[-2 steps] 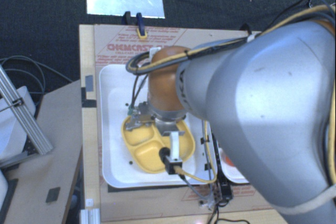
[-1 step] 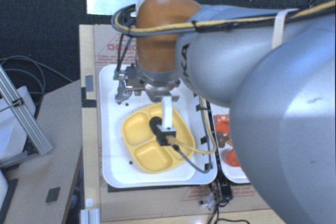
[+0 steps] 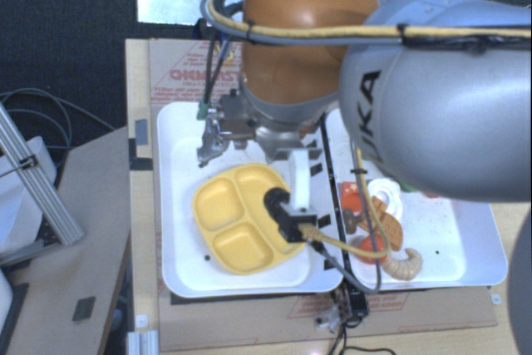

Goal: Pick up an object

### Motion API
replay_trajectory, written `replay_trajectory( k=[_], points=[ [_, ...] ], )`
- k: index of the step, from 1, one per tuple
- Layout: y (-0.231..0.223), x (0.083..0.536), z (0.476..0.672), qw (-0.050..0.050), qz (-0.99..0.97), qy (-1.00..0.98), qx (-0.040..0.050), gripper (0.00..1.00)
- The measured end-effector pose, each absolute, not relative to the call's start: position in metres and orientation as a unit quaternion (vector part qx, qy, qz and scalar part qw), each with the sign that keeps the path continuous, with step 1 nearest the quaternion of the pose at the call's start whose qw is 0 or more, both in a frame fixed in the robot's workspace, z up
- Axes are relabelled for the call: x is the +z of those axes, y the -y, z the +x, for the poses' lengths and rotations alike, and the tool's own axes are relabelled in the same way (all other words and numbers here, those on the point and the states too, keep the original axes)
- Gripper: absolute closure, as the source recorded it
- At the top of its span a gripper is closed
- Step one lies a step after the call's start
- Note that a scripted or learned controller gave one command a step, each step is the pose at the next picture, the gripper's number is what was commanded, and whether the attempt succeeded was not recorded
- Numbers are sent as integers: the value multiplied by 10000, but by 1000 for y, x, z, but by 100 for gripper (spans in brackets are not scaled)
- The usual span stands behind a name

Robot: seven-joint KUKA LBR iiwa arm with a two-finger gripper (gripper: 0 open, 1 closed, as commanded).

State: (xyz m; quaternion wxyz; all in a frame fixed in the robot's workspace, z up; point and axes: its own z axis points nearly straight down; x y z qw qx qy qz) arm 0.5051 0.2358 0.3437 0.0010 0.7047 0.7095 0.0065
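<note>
Approach step: the gripper (image 3: 207, 150) hovers over the tray's (image 3: 223, 209) far rim in the left bin (image 3: 173, 179). I cannot tell whether it is released or clenched. Next it needs to descend onto the rim.

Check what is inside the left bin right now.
A yellow three-compartment plate lies in the left bin, with the gripper near its far edge. The arm covers the bin's back right part, so anything there is hidden.
</note>
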Motion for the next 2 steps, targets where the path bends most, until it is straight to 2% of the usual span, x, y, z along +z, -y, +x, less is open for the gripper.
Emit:
replay_trajectory(
  k=[1,2],
  points=[
    [-178,159,484,-26,7086,-7056,-60,0],
    [-182,178,487,-3,7070,-7072,8,100]
  ],
)
